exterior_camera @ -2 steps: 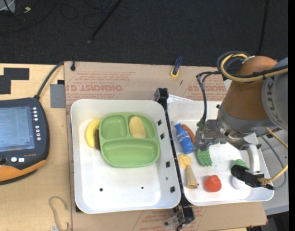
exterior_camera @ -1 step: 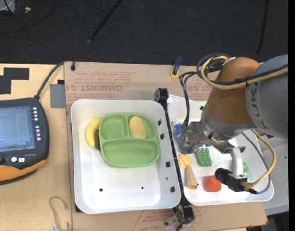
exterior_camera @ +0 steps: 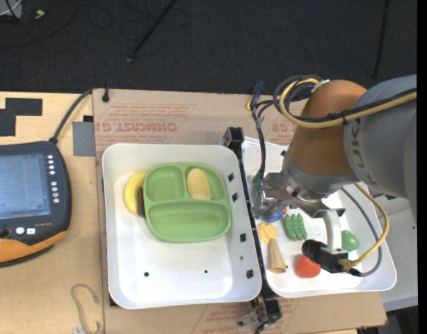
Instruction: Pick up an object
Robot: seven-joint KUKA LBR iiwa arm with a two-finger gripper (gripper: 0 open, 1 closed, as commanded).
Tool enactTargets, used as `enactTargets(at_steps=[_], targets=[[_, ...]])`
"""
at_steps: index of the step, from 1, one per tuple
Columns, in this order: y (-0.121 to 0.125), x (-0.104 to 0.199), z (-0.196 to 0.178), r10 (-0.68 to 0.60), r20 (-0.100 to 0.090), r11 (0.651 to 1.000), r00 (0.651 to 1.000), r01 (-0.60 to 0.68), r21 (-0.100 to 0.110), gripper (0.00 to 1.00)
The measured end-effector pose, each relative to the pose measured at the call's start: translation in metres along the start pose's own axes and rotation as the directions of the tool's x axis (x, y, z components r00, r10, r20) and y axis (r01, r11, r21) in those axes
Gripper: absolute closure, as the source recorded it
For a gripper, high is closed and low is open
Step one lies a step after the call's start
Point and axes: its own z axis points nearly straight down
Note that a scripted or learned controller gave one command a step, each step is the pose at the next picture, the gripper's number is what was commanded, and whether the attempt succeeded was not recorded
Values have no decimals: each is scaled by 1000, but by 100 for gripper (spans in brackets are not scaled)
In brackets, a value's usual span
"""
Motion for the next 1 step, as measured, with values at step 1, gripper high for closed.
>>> enactTargets(at_steps=[1], targets=[[-2,-10,-17,2,1,1000,1000,-2,-2,100]])
